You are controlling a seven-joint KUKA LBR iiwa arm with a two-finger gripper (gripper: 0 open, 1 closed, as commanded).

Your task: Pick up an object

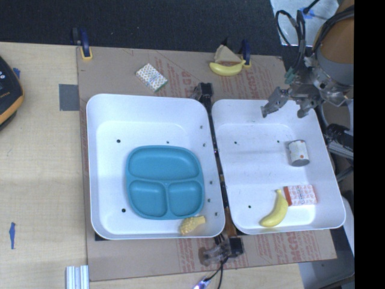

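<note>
End effector (287,105) spread wide, nothing held | above right bin (252,218) far rim | can (296,152) near

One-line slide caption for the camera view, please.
Open tool hovers at the right bin's far edge above a grey can, banana and packet.

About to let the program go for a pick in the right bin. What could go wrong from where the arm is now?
1. The gripper hangs open over the far rim of the right white bin; a straight descent might strike that rim.
2. The small grey metal cylinder lies on its side and could roll away from the fingers.
3. The yellow plastic banana touches the flat red-and-white packet near the bin's near wall, so a grasp there may catch both or slip.
</note>
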